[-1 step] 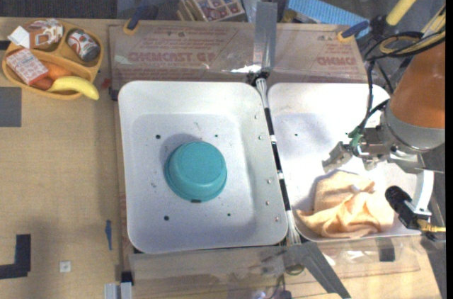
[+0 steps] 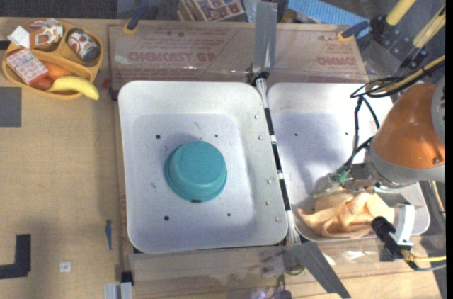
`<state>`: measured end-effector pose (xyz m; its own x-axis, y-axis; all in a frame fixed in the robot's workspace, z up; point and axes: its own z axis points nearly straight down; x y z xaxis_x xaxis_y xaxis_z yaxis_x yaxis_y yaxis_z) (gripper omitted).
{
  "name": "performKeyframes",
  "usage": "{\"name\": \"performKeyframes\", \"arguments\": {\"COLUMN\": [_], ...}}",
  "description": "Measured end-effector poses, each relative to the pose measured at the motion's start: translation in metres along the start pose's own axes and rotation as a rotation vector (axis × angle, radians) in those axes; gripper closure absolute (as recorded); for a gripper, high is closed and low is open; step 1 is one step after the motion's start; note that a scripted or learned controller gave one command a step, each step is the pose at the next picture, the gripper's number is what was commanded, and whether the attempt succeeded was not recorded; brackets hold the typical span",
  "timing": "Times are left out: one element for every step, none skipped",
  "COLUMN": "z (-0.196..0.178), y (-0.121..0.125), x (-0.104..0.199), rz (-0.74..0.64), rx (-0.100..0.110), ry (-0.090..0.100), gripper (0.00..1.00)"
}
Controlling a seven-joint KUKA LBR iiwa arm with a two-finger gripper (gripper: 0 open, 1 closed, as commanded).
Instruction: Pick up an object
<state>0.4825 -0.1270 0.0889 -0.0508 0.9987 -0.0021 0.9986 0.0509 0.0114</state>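
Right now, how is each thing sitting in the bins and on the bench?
teal bowl: upside down, in the middle of the left bin.
tan cloth: crumpled, at the near edge of the right bin.
arm: low over the right bin, just above the cloth.
yellow tray: on the bench, full of toy food, a banana on its rim.

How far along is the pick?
Done: the arm is over the right bin, above the tan cloth. In hand: nothing I can confirm; the cloth lies on the bin floor. Left: grasp and lift. The teal bowl sits in the left bin.
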Motion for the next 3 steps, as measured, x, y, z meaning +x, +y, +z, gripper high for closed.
{"name": "performKeyframes", "arguments": {"z": [-0.028,0.001,-0.031], "y": [-0.007,0.018,-0.005], "x": [-0.082,-0.041,-0.042], "rz": [-0.115,-0.232,-0.19], "rx": [0.008,0.006,0.01], "ry": [0.001,0.001,0.003], "gripper": [0.0,0.0,0.0]}}
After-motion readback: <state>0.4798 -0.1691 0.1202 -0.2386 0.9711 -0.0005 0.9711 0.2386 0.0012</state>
